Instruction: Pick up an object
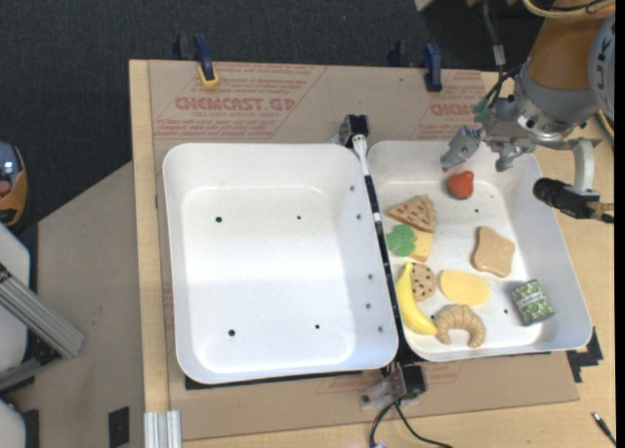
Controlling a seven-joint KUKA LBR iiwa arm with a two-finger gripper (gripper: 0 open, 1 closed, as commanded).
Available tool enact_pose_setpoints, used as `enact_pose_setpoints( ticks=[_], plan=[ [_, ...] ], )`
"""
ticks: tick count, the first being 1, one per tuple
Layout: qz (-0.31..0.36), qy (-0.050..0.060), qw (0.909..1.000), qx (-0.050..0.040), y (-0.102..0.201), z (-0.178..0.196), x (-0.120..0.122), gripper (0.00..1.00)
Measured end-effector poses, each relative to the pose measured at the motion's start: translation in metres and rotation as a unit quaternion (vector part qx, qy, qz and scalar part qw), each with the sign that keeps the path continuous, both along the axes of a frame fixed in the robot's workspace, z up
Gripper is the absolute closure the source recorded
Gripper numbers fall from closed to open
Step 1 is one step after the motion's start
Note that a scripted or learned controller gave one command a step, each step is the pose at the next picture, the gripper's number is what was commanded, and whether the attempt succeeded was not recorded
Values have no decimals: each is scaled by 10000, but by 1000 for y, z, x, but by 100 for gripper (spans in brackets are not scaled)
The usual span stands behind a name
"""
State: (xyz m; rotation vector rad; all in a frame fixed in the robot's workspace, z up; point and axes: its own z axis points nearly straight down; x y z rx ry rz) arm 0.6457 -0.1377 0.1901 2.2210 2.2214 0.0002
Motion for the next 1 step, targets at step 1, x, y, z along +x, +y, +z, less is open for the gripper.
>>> enact_pose_setpoints(
  ticks=[1],
  plan=[
    [-18,24,10000,-1,-22,-110,-66,0]
  ],
)
